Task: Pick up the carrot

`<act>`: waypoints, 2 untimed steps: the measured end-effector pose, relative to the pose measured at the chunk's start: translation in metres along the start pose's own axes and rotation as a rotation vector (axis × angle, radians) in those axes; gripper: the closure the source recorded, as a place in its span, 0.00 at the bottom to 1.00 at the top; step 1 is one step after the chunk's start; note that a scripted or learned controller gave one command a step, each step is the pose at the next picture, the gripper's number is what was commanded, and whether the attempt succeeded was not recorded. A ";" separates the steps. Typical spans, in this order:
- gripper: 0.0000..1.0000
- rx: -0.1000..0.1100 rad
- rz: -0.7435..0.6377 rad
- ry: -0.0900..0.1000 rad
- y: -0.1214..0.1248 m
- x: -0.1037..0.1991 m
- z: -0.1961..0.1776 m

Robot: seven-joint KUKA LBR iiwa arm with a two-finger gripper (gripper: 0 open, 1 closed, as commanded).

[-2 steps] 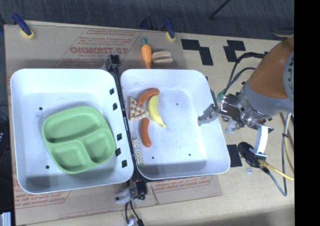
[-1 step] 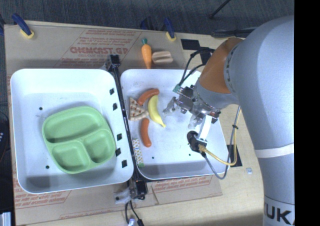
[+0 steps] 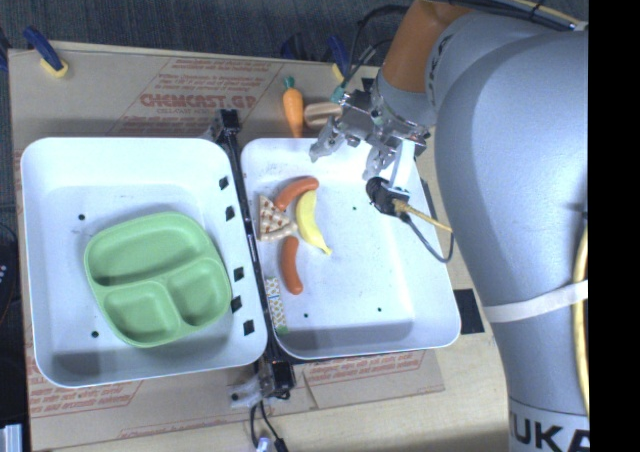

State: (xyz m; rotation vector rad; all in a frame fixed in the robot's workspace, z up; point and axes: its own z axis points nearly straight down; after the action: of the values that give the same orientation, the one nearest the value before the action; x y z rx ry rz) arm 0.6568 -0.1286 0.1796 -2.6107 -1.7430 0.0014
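Note:
The carrot is orange with a small green top. It lies on the cardboard just behind the right bin's back rim, outside both bins. My gripper hovers over the back part of the right bin, a short way right of and in front of the carrot. Its fingers are spread apart and open, with nothing between them.
The right bin holds a yellow banana, two reddish sausages, a waffle-like wedge and a small packet. A green divided plate sits in the left bin. A beige object lies beside the carrot.

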 end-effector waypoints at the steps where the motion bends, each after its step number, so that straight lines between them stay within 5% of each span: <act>1: 0.00 0.003 0.194 -0.001 0.017 -0.042 0.030; 2: 0.00 0.005 0.283 -0.001 0.025 -0.061 0.088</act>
State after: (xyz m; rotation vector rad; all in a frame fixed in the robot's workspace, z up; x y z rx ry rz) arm 0.6559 -0.1943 0.0910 -2.8275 -1.3565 0.0077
